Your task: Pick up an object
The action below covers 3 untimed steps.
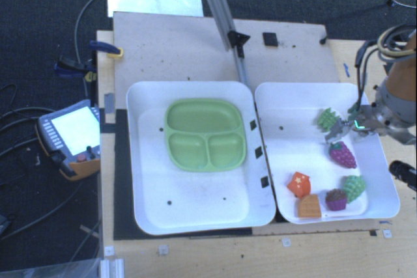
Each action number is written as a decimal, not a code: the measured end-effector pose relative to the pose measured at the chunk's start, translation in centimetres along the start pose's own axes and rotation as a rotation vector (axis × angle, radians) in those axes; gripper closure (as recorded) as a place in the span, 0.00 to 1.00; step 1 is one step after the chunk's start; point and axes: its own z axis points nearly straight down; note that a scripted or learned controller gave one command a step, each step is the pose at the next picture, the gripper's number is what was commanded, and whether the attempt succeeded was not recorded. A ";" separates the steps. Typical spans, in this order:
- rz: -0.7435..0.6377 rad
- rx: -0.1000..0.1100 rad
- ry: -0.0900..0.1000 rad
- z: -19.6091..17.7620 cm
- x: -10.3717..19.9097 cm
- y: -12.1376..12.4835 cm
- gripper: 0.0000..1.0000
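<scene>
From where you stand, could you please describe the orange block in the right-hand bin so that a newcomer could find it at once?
Look at the right bin, the one without the green plate. Go to its near edge, where toys cluster; the orange block sits lowest there. It is plain, boxy and paler than the red-orange toy just above it, and the small purple toy lies to its right.

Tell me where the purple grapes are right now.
The purple grapes lie in the right bin, near its right wall, just below the tool and above the green grapes.
</scene>
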 end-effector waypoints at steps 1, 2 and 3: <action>0.000 -0.002 0.000 -0.1 0.0 0.1 0.00; 0.003 0.002 0.000 6.1 0.3 -0.2 0.00; 0.003 0.002 0.000 11.4 0.4 -0.2 0.00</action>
